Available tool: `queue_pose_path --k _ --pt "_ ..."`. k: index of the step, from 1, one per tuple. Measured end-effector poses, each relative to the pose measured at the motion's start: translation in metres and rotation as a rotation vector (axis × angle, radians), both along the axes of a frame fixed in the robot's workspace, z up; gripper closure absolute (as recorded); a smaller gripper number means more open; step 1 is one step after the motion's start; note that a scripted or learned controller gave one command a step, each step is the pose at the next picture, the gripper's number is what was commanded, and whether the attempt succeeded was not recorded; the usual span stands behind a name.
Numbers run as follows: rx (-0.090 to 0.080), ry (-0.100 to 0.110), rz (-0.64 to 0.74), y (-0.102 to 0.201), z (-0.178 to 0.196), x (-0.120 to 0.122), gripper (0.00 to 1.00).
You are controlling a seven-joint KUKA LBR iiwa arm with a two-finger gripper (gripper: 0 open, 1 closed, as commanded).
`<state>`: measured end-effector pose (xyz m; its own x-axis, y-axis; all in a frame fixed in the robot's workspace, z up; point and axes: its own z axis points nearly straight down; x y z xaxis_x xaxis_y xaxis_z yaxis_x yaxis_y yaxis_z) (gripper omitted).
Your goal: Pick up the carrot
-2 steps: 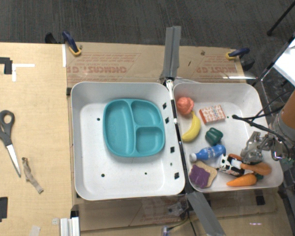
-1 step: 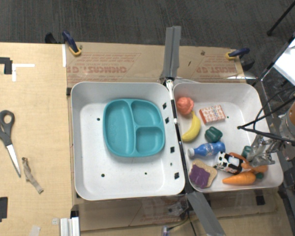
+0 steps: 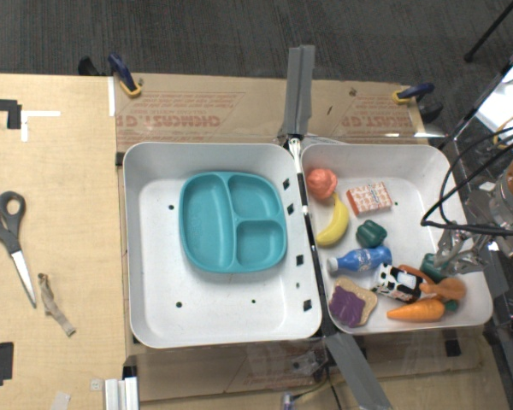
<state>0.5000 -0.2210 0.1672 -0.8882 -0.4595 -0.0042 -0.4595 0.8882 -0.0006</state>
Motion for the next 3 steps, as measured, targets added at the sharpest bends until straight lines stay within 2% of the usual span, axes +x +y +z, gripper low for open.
queue_pose_path --k 1,2,3 --pt "0.0 0.0 0.397 0.0 -0.006 -0.004 1.0" --pt "0.0 0.0 0.683 0.001 0.007 0.011 1.0" --pt "-0.001 -0.001 0.959 0.0 0.023 -0.009 1.0"
